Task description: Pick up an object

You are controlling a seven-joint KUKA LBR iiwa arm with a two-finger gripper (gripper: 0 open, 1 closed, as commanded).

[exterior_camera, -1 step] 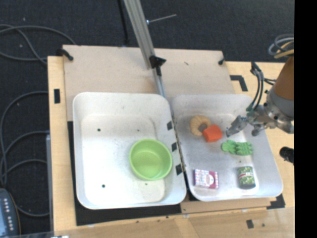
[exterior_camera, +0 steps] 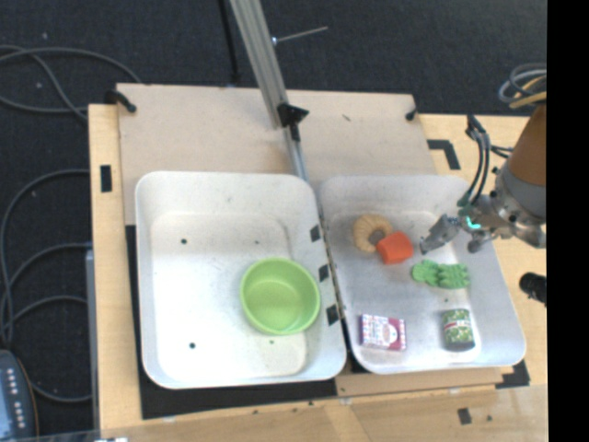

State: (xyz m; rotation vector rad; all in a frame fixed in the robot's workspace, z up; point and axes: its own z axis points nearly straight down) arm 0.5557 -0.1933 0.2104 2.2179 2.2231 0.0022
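One arm | fingers (exterior_camera: 457,233) spread, grasping nothing | above green toy (exterior_camera: 441,274)

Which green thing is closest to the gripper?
The flat green toy, just below the gripper. The green can and green bowl lie farther off.

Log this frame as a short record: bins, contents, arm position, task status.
left bin: green bowl
right bin: tan ring-shaped object, orange-red block, green toy, pink-white packet, small green-labelled can
gripper: over right bin, above the green toy, nothing visibly held
task status: no object lifted yet
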